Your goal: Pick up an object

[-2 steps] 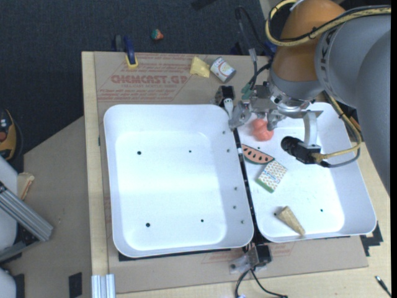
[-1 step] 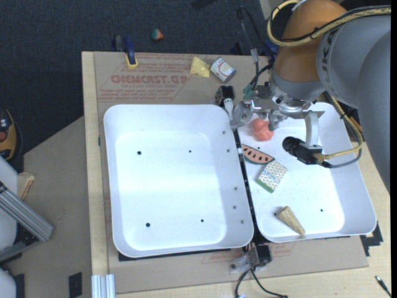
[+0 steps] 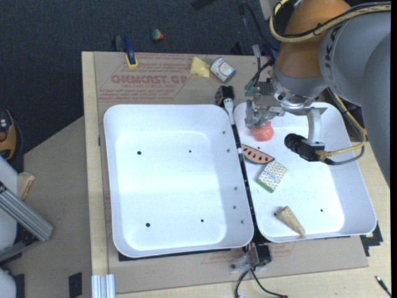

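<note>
The gripper (image 3: 259, 120) is low at the far left corner of the right bin (image 3: 335, 191), directly over a red piece (image 3: 263, 132) and touching or nearly touching it; whether it grips it, I cannot tell. Nearer lie a watermelon slice (image 3: 256, 154), a small box (image 3: 272, 176) and a cone (image 3: 289, 220). The left bin (image 3: 167, 179) sits alongside.
</note>
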`<state>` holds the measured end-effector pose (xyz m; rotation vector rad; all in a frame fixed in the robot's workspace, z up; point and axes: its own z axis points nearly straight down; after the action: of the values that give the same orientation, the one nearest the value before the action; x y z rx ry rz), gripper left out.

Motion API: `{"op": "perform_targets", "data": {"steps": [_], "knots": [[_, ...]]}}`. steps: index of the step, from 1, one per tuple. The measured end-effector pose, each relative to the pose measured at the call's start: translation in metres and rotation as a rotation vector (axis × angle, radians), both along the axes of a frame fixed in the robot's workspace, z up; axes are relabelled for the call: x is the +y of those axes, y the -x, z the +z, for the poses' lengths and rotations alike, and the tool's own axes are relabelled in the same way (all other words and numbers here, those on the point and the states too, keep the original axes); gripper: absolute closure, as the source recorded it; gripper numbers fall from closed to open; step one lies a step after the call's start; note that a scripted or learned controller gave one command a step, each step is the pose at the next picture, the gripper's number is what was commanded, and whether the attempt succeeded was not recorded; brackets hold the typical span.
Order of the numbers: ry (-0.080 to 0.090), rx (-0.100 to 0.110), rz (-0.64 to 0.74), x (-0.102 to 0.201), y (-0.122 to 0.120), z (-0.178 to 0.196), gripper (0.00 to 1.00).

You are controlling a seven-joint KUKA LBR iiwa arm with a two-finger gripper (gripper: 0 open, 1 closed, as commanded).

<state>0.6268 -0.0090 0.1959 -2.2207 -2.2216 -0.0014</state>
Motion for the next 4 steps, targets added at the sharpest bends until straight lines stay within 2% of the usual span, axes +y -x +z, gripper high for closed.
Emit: {"op": "perform_targets", "data": {"steps": [1, 2, 4], "knots": [[0.000, 0.005, 0.003, 0.035, 0.012, -0.012, 1.00], [-0.002, 0.004, 0.010, 0.145, 0.014, -0.047, 1.00], [-0.001, 0.001, 0.001, 0.138, 0.012, -0.025, 1.00]]}}
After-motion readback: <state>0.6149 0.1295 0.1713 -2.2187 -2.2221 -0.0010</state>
